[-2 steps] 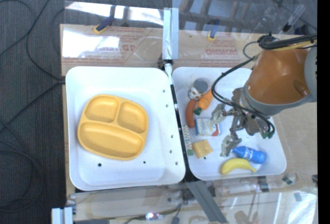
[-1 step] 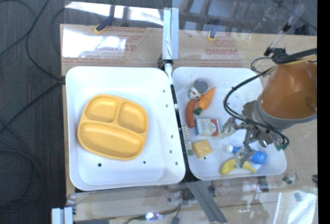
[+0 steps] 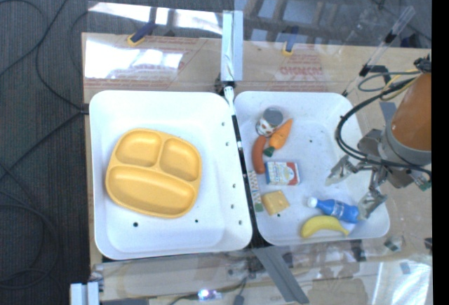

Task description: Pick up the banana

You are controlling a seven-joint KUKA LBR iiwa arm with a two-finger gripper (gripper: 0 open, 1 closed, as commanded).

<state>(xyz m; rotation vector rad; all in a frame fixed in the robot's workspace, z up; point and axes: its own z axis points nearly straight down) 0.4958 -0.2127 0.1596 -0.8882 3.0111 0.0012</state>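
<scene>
Although the yellow divided plate (image 3: 153, 172) is sitting alone in the left bin (image 3: 105, 226) at the left of the frame, everything else is crowding the right bin (image 3: 316, 107). Moving rightward there, an orange carrot (image 3: 280, 134) is lying beside a red sausage-like piece (image 3: 259, 155), with a small white carton (image 3: 283, 172) and a yellow cheese-like block (image 3: 275, 202) below them. The banana (image 3: 324, 227) is lying at the bin's lower edge, curving upward at both ends, just beside a blue bottle (image 3: 335, 209) above it. It is looking like a light, stiff, smooth plastic toy, so pinching across its thick middle seems safest; the tapered ends would likely be slipping out. At the right of the frame, the gripper (image 3: 358, 184) is hovering above the bin, fingers spread wide and holding nothing.
</scene>
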